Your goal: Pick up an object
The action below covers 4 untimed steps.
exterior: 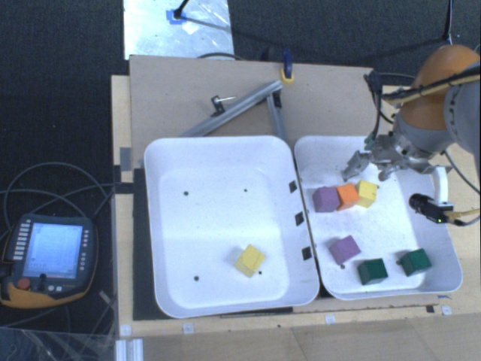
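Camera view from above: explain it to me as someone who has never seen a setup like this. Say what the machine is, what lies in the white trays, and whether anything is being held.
This is one picture, taken by a fixed camera looking down at a slant on a bench. The grey and orange machine on the right is a robot arm; its end effector is the grasping part at its tip.

Two shallow white bins sit side by side. The left bin contains one yellow block. The right bin contains a purple block, an orange block and a small yellow block packed in a row, plus another purple block and two green blocks.

The end effector hangs just above that row; nothing is visibly held. The device at far left is a handheld control unit.
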Each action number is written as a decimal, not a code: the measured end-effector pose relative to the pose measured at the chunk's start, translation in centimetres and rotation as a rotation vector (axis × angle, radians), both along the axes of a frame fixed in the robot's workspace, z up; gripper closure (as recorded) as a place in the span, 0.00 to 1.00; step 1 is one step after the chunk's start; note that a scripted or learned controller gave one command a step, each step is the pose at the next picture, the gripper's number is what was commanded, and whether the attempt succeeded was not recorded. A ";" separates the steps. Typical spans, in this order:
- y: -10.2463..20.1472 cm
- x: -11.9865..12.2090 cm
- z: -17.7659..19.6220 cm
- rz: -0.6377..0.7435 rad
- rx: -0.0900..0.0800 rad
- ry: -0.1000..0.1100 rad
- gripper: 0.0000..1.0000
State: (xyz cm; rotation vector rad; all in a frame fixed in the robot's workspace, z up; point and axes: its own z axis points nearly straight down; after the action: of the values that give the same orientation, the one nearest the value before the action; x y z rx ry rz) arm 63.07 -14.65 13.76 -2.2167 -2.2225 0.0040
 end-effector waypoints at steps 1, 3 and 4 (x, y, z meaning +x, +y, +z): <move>0.0 0.2 1.5 0.003 -0.001 -0.009 1.00; -0.5 1.4 11.5 0.003 -0.003 -0.013 1.00; -0.5 1.6 13.6 0.003 -0.001 -0.009 1.00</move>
State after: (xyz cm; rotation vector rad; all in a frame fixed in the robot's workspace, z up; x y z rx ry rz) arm 64.63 -15.14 27.38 -2.2189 -2.2305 -0.0047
